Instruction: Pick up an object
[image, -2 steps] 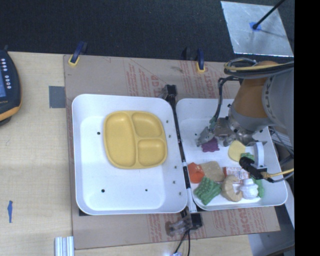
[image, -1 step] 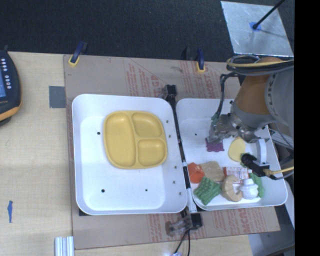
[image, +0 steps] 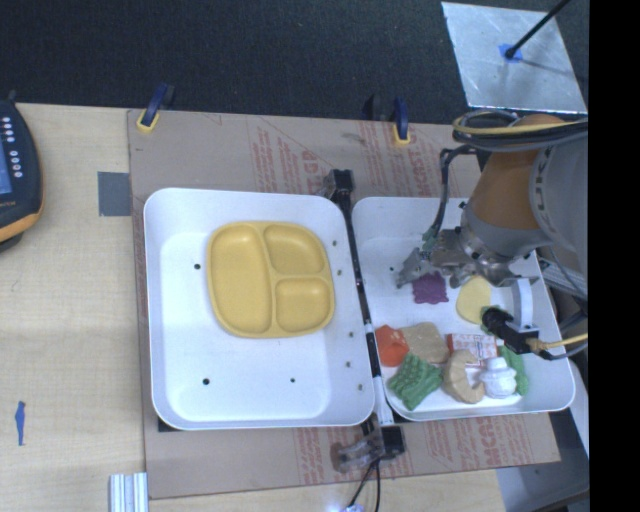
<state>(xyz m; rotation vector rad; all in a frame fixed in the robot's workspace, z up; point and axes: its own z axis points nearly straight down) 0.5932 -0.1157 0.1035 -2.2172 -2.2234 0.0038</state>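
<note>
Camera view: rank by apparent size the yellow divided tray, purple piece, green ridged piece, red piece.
1. Yellow divided plastic tray, by far the largest.
2. Green ridged toy piece.
3. Purple flat piece and red rounded piece: look alike in size, not ranked.

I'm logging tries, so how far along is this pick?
Done: the arm has reached into the right bin, and the gripper sits low beside the purple piece. In hand: nothing visibly held. Left: grasp and lift; the toys lie on the bin floor, and the yellow tray sits in the left bin.
</note>
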